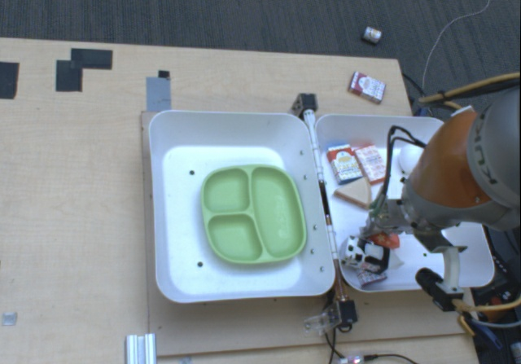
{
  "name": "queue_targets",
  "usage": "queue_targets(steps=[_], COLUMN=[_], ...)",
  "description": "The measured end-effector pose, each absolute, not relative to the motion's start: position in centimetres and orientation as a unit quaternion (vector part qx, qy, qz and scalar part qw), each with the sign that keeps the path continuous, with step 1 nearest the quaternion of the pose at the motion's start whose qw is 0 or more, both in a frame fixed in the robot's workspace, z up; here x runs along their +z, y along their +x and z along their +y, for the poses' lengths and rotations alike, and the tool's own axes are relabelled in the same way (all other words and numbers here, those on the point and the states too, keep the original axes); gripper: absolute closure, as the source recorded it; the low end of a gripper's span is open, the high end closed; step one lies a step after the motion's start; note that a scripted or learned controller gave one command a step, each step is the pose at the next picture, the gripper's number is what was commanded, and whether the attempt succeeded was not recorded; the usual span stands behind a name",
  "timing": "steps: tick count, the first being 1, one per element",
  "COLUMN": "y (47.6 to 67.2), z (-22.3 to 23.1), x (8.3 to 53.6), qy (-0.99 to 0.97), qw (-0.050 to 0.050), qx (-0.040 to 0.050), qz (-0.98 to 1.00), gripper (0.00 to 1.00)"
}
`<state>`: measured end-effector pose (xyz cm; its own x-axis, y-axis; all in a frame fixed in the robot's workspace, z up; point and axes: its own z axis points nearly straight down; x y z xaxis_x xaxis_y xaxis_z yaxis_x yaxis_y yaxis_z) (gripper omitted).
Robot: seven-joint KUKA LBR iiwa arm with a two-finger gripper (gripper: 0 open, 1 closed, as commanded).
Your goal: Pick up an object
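The right bin (480,269) holds two red-and-white packets (345,164) (371,163) at its back left. A tan wedge (354,194) lies just in front of them. A small black-and-white object (353,251) and a red piece (391,239) sit in the front left corner. My gripper (376,242) hangs low over that front-left clutter, right beside the black-and-white object. The grey arm with its orange band (444,171) covers the middle of the bin. Nothing is visibly lifted.
The left bin (163,191) holds a green divided plate (253,213). A red packet (367,87) lies on the bench behind the right bin. A small grey cylinder (373,34) rests on the carpet. Cables run along the right side.
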<state>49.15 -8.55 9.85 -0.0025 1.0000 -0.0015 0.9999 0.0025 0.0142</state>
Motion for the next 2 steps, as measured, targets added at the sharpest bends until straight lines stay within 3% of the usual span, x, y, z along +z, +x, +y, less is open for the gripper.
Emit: queue_targets(steps=[1, 2], y=[49.1, 49.3], z=[-8.5, -8.5], x=[9.8, 10.9], qy=[0.706, 0.705], qw=[0.006, 0.006], qx=[0.0046, 0.0061], qz=[0.708, 0.709], gripper=[0.00, 1.00])
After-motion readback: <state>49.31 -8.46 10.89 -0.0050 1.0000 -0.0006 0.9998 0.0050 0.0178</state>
